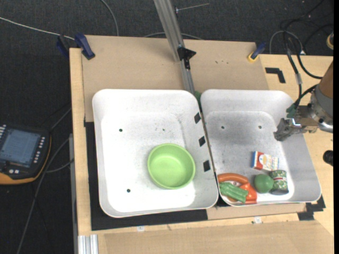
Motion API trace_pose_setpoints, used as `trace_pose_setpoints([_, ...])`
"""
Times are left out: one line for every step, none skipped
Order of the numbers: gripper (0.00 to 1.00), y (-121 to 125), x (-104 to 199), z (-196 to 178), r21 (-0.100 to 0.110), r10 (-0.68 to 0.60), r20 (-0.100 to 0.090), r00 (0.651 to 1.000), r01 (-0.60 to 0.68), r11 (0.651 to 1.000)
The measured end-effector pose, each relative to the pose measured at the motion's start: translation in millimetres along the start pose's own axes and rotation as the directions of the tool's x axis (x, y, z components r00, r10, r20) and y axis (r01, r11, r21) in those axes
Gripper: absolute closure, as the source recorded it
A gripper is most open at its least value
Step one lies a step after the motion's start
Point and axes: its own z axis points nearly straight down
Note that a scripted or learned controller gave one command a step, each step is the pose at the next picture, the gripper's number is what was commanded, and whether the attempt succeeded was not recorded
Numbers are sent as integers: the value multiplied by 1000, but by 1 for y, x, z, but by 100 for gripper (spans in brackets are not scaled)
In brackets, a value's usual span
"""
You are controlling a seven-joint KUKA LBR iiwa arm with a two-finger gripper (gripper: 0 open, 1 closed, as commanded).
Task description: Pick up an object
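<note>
gripper point(280, 133) at right bin's point(241, 102) right edge | jaw state unclear | carton point(264, 161), can point(278, 180), ball point(262, 183) lay below-left, apart

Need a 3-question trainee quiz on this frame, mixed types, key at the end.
1. True or false: the green bowl sits in the left bin.
2. Multiple choice: where do the small items lie in the right bin? A) far edge B) near edge C) middle
3. Fill in: the tool hangs over the right bin's ____ side.

Key:
1. True.
2. B: the carton, can, green ball and orange-and-green toy cluster near the front rim.
3. Right; it is apart from all the items.
</note>
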Motion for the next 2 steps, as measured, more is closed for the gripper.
trace_pose_setpoints([100,3,-10,-51,0,1,0,1000,-1,1000])
trace_pose_setpoints([100,-1,45,-37,5,-4,-2,1000,4,1000])
